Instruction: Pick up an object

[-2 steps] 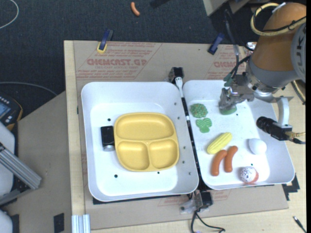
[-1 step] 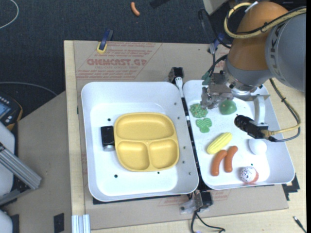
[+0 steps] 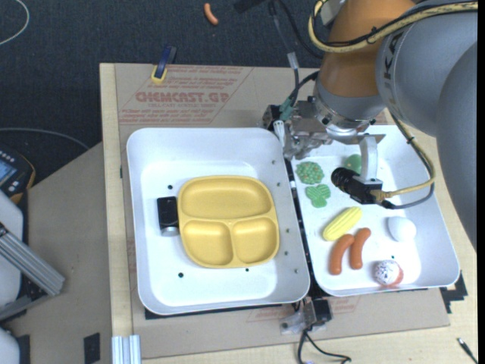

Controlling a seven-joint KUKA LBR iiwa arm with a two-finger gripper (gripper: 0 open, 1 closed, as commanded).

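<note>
Over the right bin's far-left corner the gripper is seen, hung from a grey arm with a smooth orange band; whether anything is held cannot be told, and its spread cannot be told either, the metal parts being crowded together there. Cables are looped off the wrist across the bin's far half.

Just beside the gripper, toward the near side, two knobbly green pieces are lying: one round, one lobed. A third green scrap is partly hidden behind a black fitting. Nearer still, well apart from the gripper, are listed: one yellow corn cob, ridged and tilted; two smooth orange-red sausages, side by side and near touching; one white egg-shaped piece close to the right wall; one speckled white ball with a red underside near the front rim. Little open floor is left among these things; bare white is found mostly along the bin's right and front edges.

The left bin is shallow, glossy, with rounded corners. One yellow tray with three compartments is held at its middle, a small black block touching its left edge. A wide bare margin is kept all round the tray.

Both bins are set on a cardboard sheet.
</note>
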